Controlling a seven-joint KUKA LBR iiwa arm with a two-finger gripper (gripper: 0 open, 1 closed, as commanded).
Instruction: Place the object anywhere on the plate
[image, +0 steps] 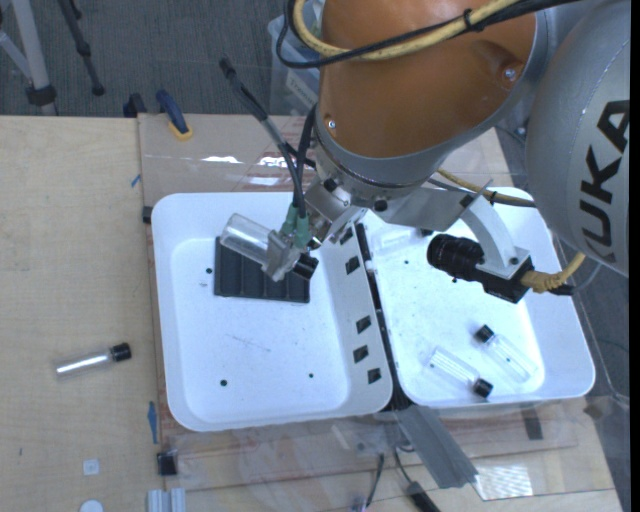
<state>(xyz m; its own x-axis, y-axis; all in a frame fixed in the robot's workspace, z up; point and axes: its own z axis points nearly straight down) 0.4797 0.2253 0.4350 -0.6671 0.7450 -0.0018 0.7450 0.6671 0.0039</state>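
Nearest us, two clear vials (470, 372) with black caps lie in the right bin (560, 370). Farther in, over the left bin (190, 380), our gripper (285, 258) pinches a glassy vial (245, 236) above the ribbed black plate (255, 278). We judge this the placing step: next we lower and release it there.

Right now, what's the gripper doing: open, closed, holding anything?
Gripper: over the black plate in the left bin; open or shut cannot be told.
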